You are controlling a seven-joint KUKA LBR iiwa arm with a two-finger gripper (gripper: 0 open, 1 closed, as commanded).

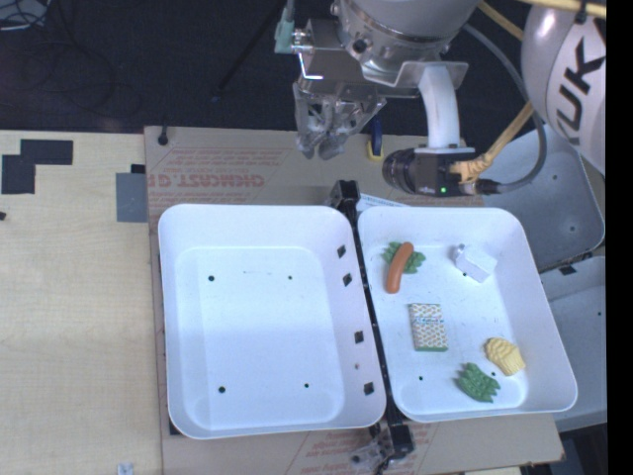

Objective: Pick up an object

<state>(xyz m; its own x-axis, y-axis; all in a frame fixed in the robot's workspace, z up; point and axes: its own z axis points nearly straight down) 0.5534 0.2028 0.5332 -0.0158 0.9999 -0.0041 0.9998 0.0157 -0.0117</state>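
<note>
Camera view: both bins are seen from above at a slant, with the arm (415, 18) entering from the right and cut off by the upper edge.
Hand: the hand (334, 139) is seen above the far edge of the bins, over the brown board (227, 166), well apart from every object. Its fingertips are blurred and dark against the background, so whether it is wide or narrow cannot be told; nothing is made out between them.
Left bin: the left bin (178, 265) is seen as a white shallow tray with a few small dark dots on its floor.
Right bin: the right bin (539, 295) lies just beside the left one, joined along a dark clipped seam (358, 295).
Carrot-like object: an orange piece with green leaves (398, 264) lies near the far left of the right bin.
White block: a small white block (475, 262) lies toward the far right; its outline is hard to separate from the white floor.
Patterned box: a small box with a pale green pattern (427, 326) lies near the middle of the right bin; its print is too small to be read.
Yellow object: a yellow ribbed piece (504, 355) lies near the right wall.
Green object: a green leafy piece (478, 382) lies just beside the yellow one, toward the near edge.
Table: the pale table (69, 315) is seen to the left, with dark square marks.
Lettering: printed text on the brown board is seen mirrored and partly covered by the bins.
</note>
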